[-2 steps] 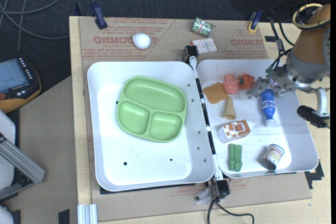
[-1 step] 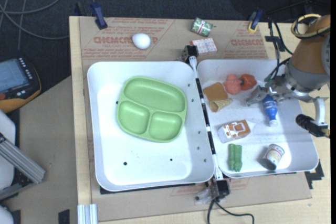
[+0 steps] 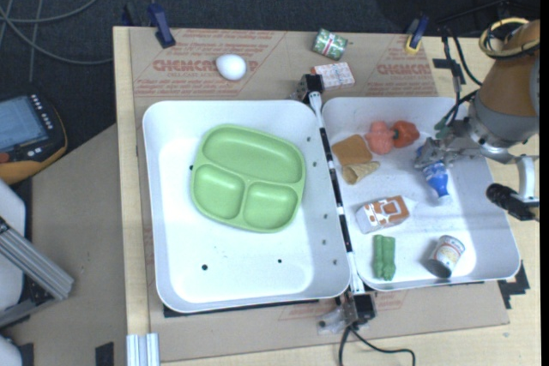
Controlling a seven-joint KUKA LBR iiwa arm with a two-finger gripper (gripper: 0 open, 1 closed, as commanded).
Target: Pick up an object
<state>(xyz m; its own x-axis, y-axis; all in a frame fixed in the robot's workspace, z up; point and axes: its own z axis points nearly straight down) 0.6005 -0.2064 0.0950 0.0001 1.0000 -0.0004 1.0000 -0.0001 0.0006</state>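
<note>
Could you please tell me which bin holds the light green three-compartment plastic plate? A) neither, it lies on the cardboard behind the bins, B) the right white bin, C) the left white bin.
C: the light green three-compartment plastic plate lies inside the left white bin, apart from the small items in the right white bin.

The hand (image 3: 436, 157) hung over the right bin (image 3: 489, 223), just above a blue item (image 3: 438, 183). That bin also held a brown piece (image 3: 352, 152), a red-orange lump (image 3: 390, 135), a small carton (image 3: 383, 213), a green vegetable (image 3: 383, 257) and a can (image 3: 446, 255). A green divided plate (image 3: 248, 177) lay in the left bin (image 3: 171, 210).
</note>
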